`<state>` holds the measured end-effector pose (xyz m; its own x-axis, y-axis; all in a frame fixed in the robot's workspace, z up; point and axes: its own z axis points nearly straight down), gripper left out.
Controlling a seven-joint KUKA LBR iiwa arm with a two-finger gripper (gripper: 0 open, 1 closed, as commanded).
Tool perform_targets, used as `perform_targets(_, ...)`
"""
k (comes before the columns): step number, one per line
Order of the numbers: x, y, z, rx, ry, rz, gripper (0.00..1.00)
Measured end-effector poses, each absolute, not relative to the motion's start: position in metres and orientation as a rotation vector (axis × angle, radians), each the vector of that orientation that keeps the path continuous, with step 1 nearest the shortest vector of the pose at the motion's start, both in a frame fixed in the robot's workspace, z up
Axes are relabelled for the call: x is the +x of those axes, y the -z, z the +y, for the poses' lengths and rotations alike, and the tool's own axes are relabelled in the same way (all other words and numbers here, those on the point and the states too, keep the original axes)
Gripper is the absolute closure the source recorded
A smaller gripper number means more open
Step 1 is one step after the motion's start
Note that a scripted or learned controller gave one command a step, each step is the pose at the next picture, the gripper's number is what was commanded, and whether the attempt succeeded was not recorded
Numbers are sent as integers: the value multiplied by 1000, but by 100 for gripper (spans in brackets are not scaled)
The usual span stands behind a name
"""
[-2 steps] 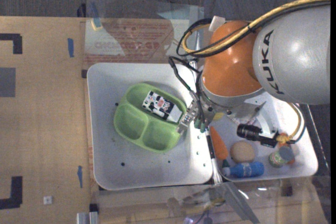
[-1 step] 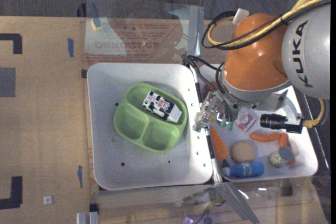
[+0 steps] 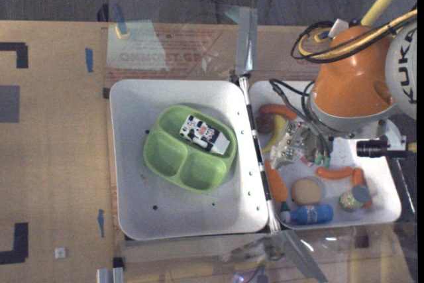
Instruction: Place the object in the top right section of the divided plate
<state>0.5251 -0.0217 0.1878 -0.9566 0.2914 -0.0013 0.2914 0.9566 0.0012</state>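
A green divided plate (image 3: 189, 150) lies in the left white bin (image 3: 132, 109). A small black-and-white patterned carton (image 3: 204, 134) rests on its side in the plate's top right section. The other two sections hold nothing. My gripper (image 3: 296, 145) hangs over the right bin (image 3: 387, 209), near its left wall, well apart from the plate and carton. The orange wrist band (image 3: 351, 79) hides the arm's lower part. I see nothing between the gripper's tips.
The right bin holds a brown sausage (image 3: 270, 110), a yellow banana (image 3: 278, 126), a carrot (image 3: 277, 183), a round tan bun (image 3: 307, 191), a blue bottle (image 3: 311, 214), an orange sausage (image 3: 334, 173) and a green-grey piece (image 3: 354, 197). A metal divider (image 3: 255, 162) separates the bins.
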Motion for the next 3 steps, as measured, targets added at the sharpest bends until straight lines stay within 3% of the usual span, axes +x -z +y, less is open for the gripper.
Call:
perform_targets(1, 480, -198, 14, 115, -2, 3138, 100)
perform_targets(2, 480, -185, -57, -439, -1, 3109, 100)
perform_targets(3, 575, -195, -123, -550, 0, 3085, 100)
